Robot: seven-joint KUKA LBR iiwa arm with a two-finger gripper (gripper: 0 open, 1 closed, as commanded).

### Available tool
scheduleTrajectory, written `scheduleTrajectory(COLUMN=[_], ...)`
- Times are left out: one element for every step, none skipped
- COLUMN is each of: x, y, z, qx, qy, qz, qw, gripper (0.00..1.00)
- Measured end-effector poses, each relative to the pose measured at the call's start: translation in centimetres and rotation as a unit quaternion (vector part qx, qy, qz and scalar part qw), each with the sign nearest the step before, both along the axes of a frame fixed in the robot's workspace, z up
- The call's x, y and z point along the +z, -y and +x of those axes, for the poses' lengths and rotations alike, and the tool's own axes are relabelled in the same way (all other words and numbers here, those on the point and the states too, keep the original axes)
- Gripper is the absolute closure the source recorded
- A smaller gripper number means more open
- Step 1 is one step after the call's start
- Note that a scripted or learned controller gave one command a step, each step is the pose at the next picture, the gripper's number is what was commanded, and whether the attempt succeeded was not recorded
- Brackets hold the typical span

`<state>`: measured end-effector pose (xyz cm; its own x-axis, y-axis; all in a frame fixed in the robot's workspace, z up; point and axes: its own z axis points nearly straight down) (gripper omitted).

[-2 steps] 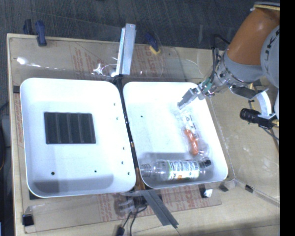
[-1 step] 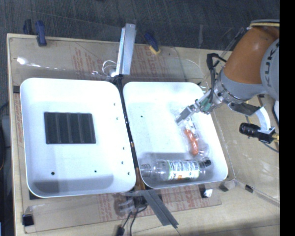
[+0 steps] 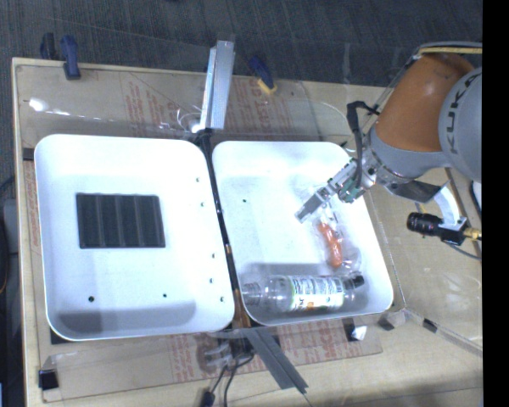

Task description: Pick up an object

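A clear plastic bottle is seen lying on its side in the right bin, along the near wall. Its long side is laid left to right, and its dark cap is pointed to the right. A white label with small print is wrapped around its middle. Just above the bottle's cap end, a small orange thing in a clear wrapper is laid with its long side running up and down. The gripper is held just above the top end of the orange thing. Whether anything is pinched cannot be told. In the left bin a dark flat ridged block is laid, well apart from the bottle.
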<state>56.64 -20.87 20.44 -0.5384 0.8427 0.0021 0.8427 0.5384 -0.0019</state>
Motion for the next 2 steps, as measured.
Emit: scheduleTrajectory(x=[1.07,1.07], y=[-0.06,-0.05], z=[0.10,0.09], qx=[0.002,0.002], qy=[0.000,0.000], qz=[-0.0003,-0.0004], qw=[1.0000,1.0000], gripper=[1.00,0.00])
